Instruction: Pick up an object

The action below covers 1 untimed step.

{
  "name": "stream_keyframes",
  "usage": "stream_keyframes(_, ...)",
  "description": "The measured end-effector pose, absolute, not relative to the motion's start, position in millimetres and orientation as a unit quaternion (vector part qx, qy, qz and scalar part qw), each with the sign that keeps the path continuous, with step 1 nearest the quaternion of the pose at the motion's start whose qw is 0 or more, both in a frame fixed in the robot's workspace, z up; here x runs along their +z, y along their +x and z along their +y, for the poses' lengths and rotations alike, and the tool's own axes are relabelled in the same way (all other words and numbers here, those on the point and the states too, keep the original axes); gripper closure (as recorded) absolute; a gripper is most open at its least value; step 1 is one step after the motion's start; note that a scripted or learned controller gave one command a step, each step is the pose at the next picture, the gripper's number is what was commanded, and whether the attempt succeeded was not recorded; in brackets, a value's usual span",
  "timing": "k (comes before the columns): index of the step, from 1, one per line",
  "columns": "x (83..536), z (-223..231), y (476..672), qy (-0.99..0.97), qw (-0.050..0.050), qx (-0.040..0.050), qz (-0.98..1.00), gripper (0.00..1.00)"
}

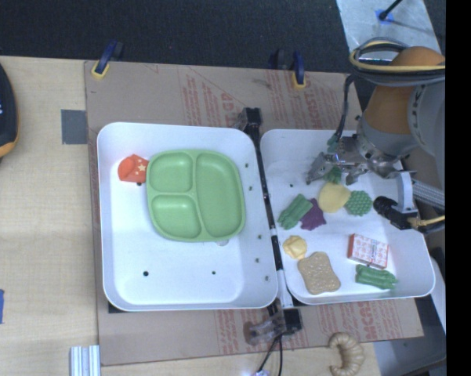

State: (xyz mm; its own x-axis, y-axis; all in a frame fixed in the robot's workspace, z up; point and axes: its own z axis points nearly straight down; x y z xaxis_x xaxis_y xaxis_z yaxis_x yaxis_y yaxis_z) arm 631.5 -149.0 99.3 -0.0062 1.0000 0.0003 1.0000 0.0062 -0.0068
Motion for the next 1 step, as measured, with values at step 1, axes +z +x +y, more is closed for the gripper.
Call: stream_keyframes(1, 92.2, -130.1, 597.5, -0.706, 0.001, 0.002, -0.708, 0.0)
